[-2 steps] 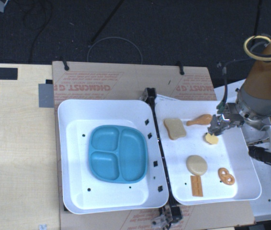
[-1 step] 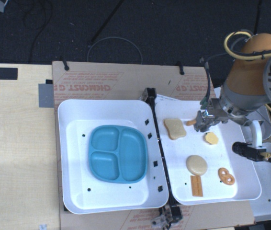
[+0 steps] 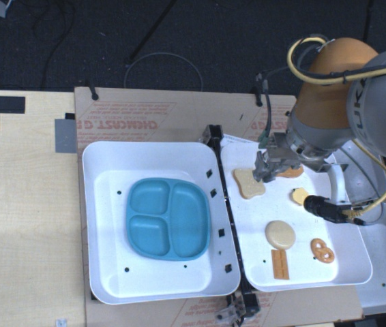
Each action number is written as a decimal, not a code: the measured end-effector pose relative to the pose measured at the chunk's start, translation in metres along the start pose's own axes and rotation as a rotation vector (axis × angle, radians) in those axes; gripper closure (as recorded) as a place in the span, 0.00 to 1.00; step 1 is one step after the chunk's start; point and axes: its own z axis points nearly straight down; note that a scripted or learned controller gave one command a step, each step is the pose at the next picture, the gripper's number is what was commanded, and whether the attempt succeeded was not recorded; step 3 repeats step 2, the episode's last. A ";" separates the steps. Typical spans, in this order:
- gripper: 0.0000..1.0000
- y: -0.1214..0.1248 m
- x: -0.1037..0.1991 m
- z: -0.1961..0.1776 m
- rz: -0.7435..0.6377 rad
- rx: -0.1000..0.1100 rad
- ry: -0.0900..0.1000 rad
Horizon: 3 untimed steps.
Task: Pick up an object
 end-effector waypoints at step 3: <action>1.00 -0.001 0.102 0.015 0.000 0.003 0.000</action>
